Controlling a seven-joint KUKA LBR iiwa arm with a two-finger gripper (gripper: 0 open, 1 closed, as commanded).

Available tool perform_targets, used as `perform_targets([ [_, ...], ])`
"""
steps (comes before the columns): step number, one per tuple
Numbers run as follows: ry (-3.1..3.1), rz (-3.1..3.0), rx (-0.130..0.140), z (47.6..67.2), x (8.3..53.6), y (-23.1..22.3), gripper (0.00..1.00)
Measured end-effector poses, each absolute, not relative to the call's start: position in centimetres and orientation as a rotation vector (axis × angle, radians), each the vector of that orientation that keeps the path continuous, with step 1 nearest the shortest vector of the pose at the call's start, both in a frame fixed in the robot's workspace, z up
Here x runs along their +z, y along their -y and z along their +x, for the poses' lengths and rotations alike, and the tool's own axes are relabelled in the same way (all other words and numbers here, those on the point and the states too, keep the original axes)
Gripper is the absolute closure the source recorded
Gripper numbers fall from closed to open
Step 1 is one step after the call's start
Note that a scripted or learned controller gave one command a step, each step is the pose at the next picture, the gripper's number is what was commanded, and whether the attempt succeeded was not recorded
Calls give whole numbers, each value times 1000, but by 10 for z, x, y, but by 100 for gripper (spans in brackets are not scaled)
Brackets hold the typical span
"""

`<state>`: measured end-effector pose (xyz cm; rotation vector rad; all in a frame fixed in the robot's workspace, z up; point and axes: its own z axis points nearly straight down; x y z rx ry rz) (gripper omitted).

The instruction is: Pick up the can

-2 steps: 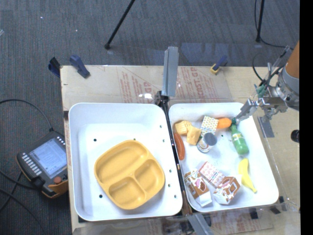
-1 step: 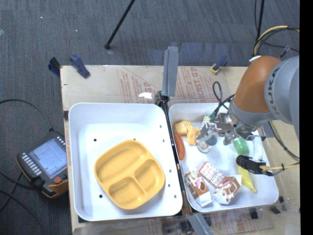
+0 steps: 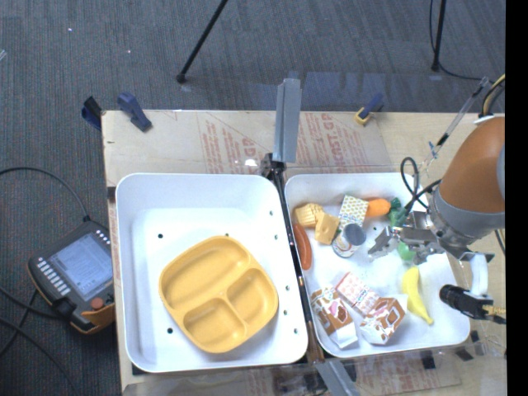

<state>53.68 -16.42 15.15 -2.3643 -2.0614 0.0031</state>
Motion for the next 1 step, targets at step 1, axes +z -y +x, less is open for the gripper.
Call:
perform_targets([
  [1,2207,-2229,4,611,86,132,0],
])
